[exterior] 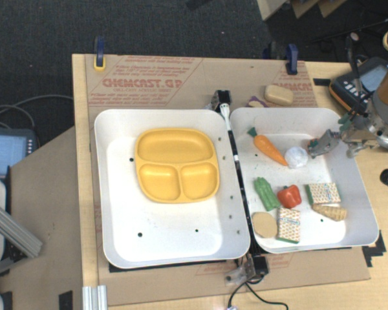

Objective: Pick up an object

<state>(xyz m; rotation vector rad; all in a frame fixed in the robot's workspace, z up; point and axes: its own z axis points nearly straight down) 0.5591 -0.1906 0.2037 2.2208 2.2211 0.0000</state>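
1. The table (149,76) is covered by a brown board printed in red; the largest line reads roughly "CHEMCAST GP", and the smaller lines above and below it are too fine to read.
2. Two blue clamps (99,51) pin the board at its far edge.
3. The left bin (116,237) holds a yellow tray (177,164) with three compartments, one wide at the far side and two smaller at the near side.
4. The right bin (355,179) holds the small objects. A carrot (269,147) lies slantwise at its far left, and a clear ball (297,157) sits just beside the carrot's tip.
5. Nearer the camera lie a green pepper (266,193) and a red tomato (289,196), close together.
6. A round tan cookie (264,224) rests at the near left corner, touching a patterned packet (289,225). A second packet (323,192) lies to the right with a bread wedge (330,212) against it. Their print is too small to read.
7. A beige block (279,95) sits on the board beyond the right bin.
8. The tool (323,144) reaches in over the far right of the right bin, near the clear ball; it has nothing visibly in its grip, and I cannot tell how far open it is.
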